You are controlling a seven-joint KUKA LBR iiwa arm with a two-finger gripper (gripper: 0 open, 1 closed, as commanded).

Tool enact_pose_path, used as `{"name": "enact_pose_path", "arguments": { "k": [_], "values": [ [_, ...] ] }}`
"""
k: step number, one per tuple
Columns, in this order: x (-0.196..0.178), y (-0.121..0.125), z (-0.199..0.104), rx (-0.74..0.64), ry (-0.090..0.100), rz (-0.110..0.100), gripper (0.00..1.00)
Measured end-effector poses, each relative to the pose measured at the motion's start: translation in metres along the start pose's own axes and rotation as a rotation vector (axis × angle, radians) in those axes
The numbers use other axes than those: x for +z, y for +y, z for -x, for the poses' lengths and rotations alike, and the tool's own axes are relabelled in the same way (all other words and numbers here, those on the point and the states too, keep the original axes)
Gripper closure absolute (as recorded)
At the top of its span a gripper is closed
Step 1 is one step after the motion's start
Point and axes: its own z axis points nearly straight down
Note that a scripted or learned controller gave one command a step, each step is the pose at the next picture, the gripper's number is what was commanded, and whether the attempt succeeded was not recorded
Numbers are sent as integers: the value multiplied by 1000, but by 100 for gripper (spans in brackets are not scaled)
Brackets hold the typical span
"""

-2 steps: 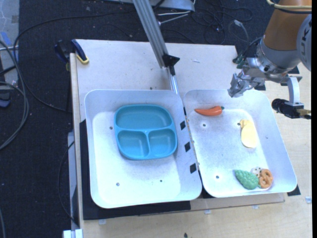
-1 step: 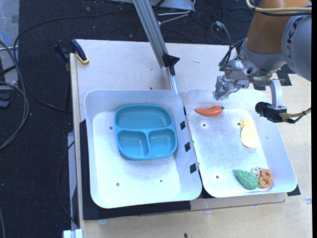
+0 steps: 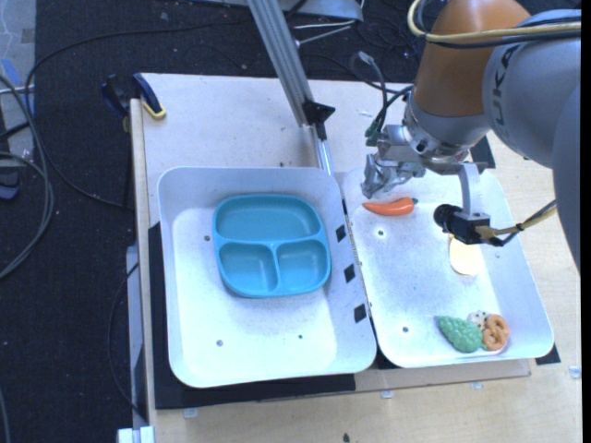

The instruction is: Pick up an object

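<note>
Hovering gripper: the gripper (image 3: 380, 190) hangs over the far end of the right bin, its metal fingers pointing down just above and to the left of the toy carrot.
Finger state: the tips are blurred and bunched together against the bin wall, so whether they are parted or closed cannot be told; nothing is seen between them.
Carrot: the orange carrot (image 3: 389, 208) lies flat on the bin floor, a little green at its right tip, just below the fingers; contact cannot be made out.
Arm: the grey arm (image 3: 540, 90) comes in from the right, with the orange band (image 3: 469, 40) bulging above the wrist and a yellow cable looped over it.
Right bin: the right bin (image 3: 420, 289) also carries a pale yellow oval piece (image 3: 465, 257) near its right wall, and a green piece (image 3: 460, 333) touching a small orange pretzel-like piece (image 3: 495, 332) at the near corner.
Left bin: the left bin (image 3: 249, 330) carries a blue divided tray (image 3: 271, 245) with three compartments, lying flat near the middle.
Bench: the bench (image 3: 222, 118) shows bare pale wood beyond the bins, with a slanting metal pole (image 3: 282, 44) crossing it.
</note>
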Motion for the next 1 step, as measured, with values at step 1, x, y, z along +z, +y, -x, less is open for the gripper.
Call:
{"name": "enact_pose_path", "arguments": {
  "k": [1],
  "values": [
    [6, -3, -64, -1, 0, 1, 100]
  ]
}}
